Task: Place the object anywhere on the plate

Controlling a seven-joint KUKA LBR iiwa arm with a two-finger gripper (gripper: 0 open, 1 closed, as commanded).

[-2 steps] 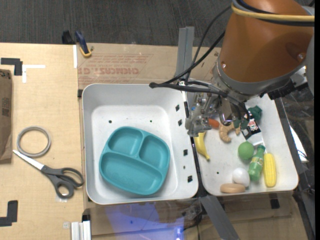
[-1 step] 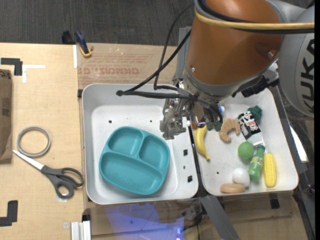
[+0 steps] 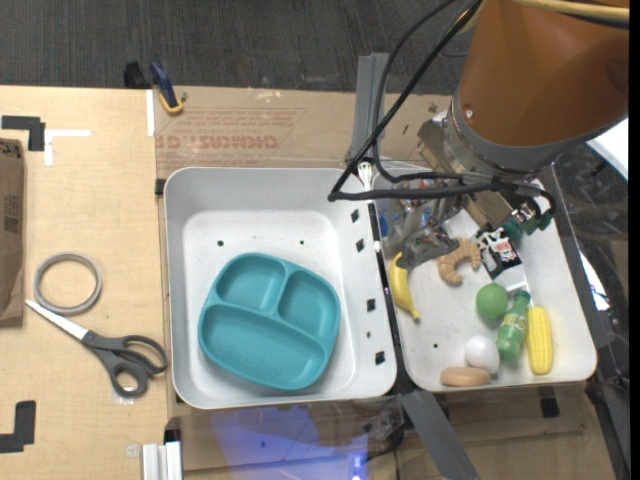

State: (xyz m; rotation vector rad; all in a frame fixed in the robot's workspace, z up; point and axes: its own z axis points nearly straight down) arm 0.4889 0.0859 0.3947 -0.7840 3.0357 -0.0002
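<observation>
Two white bins sit side by side on the surface [image 3: 90,158]. The left bin [image 3: 190,218] holds a teal divided plate [image 3: 270,320], lying flat. The right bin [image 3: 565,268] holds the objects: a banana [image 3: 402,288] beside the dividing wall, a green ball [image 3: 491,303], a corn cob [image 3: 539,339], a white egg [image 3: 482,351] and a tan bread roll [image 3: 466,376]. The tool [image 3: 425,230] hangs low over the right bin's far end, near the banana; whether it is open or closed cannot be told. Scissors [image 3: 110,348] and a tape roll [image 3: 67,281] lie on the surface, left of the bins.
</observation>
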